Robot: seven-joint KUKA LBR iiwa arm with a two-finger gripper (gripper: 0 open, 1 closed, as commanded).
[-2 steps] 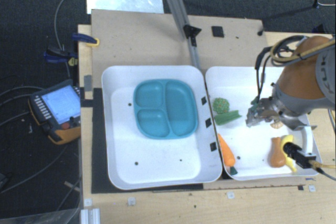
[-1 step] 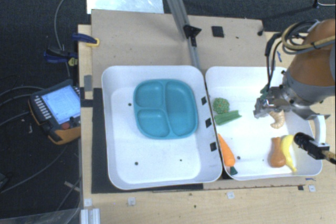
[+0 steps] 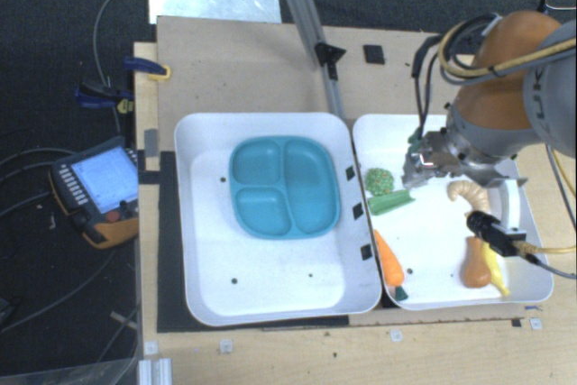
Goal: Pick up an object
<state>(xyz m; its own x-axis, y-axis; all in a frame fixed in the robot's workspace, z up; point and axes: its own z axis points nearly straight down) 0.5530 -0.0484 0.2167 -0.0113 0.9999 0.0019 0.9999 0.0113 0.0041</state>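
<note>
No lettering can be read from my bench: the handheld pendant's lit screen (image 3: 96,179) is a pale blur, its contents too small.

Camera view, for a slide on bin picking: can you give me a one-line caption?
KUKA arm's gripper hovers in the right bin beside broccoli, above a carrot; blue divided plate in the left bin.

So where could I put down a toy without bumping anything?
The left bin has bare white floor in front of the blue plate and along its left wall. The right bin is crowded: broccoli, a green piece, carrot, more toy food and the gripper. Its one free patch lies between carrot and yellow-orange food.
</note>
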